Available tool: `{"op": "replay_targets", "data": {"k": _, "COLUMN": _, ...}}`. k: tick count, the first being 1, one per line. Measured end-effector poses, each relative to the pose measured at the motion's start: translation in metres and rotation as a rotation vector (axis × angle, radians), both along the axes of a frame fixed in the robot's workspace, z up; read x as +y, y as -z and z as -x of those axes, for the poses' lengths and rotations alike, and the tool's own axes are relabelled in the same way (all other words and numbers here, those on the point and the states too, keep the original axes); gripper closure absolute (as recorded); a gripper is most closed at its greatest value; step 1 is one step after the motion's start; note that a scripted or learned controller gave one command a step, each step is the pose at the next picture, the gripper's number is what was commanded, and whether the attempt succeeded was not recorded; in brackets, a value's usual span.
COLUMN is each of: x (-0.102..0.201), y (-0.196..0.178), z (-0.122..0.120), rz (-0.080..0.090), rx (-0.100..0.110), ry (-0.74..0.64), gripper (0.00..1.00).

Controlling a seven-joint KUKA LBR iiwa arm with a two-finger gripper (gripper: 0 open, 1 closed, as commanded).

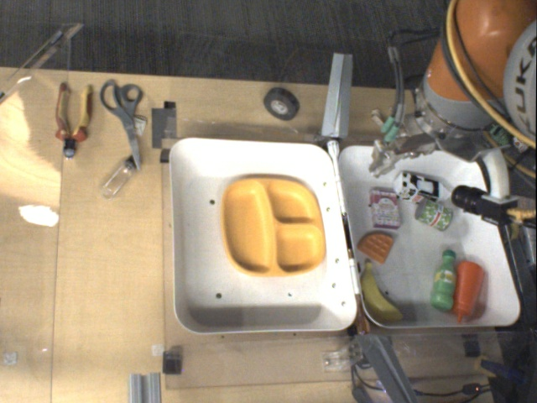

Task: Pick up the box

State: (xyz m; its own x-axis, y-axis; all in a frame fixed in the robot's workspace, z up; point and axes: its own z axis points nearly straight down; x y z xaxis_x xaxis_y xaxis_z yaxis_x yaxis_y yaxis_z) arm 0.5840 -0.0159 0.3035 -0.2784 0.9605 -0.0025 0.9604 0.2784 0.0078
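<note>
You had the small flat pinkish-purple box (385, 207) lying in the right-hand white bin (495, 313), near that bin's left wall and just above the orange ridged toy (377, 246). The gripper (401, 151) hung over the bin's upper left corner, above and slightly right of the box and apart from it; whether the jaws stood apart or together could not be told from this slanted view. To do this step well, you would have wanted to bring the gripper down-left until it was centred over the box, turn the jaws to span its narrower side, and keep clear of the black-and-white packet (417, 186) and the green-labelled packet (435, 217) just beside it. The yellow sectioned tray (273, 223) in the left bin (201, 300) played no part.
</note>
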Motion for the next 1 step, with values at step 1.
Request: {"op": "replay_targets", "data": {"k": 1, "x": -0.0304, "y": 0.0443, "z": 0.0123, "rz": 0.004, "rx": 0.000, "ry": -0.536, "gripper": 1.00}}
